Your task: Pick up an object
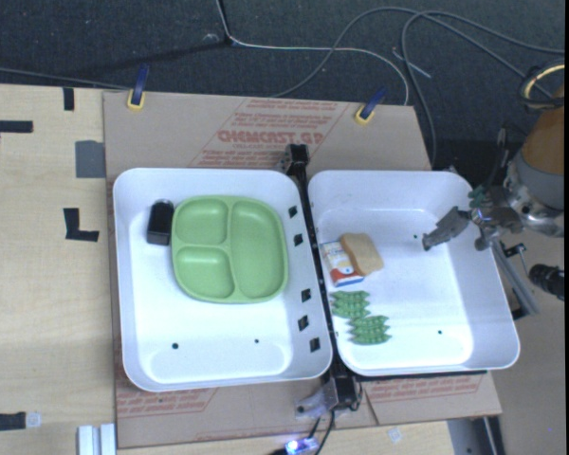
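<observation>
Looking down, we see the grey two-finger gripper (460, 232) at the right edge of the right shallow white bin (455, 349), centre-right of frame. Fingers look spread, nothing between them. Candidates sit at that bin's left side, well apart from the gripper: a tan block (362, 250) touching a small red-and-white carton (341, 265), two green pea pods (360, 317) below them. Nothing stands between. Left white bin (137, 330) holds a light-green divided plate (229, 249) and, just beside it, a small black block (159, 223).
</observation>
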Motion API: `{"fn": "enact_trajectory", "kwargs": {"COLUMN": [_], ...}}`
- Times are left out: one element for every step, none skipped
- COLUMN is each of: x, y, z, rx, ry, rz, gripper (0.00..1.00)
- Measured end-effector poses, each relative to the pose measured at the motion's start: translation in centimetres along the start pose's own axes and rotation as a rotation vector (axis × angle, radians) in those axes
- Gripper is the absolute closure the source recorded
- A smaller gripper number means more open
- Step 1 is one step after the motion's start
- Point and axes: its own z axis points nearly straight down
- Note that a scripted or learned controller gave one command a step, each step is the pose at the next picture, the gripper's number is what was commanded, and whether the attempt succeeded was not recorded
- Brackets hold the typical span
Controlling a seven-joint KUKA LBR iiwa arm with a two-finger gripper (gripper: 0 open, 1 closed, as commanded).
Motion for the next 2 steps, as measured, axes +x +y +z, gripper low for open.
{"fn": "enact_trajectory", "kwargs": {"x": [0.1, 0.8], "y": [0.3, -0.1], "z": [-0.8, 4.0], "rx": [-0.013, -0.009], "ry": [-0.003, -0.003], "rz": [-0.004, -0.004], "gripper": [0.00, 0.00]}}
